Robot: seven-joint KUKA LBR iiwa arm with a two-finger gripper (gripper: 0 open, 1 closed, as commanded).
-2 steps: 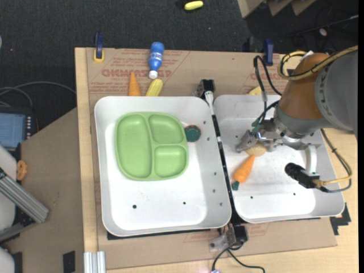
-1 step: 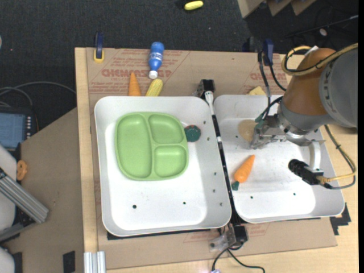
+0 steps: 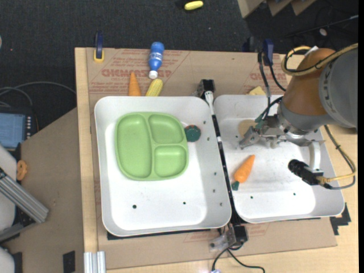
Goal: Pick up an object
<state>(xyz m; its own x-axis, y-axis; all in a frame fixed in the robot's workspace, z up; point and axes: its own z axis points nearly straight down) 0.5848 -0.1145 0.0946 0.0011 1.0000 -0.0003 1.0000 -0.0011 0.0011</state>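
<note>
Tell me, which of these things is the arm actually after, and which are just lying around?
Likely part of the job:
gripper
toy carrot in the right bin

Just lying about:
green divided plate
small teal thing
blue bottle
yellow thing on the floor

The tabletop [image 3: 85, 152] carries two white bins: left bin [image 3: 114, 203], right bin [image 3: 273, 209]. Behind the left bin lie a blue-capped bottle [image 3: 155, 59], an orange carrot [image 3: 133, 85] and, apparently, a yellow corn cob [image 3: 154, 87].
</note>
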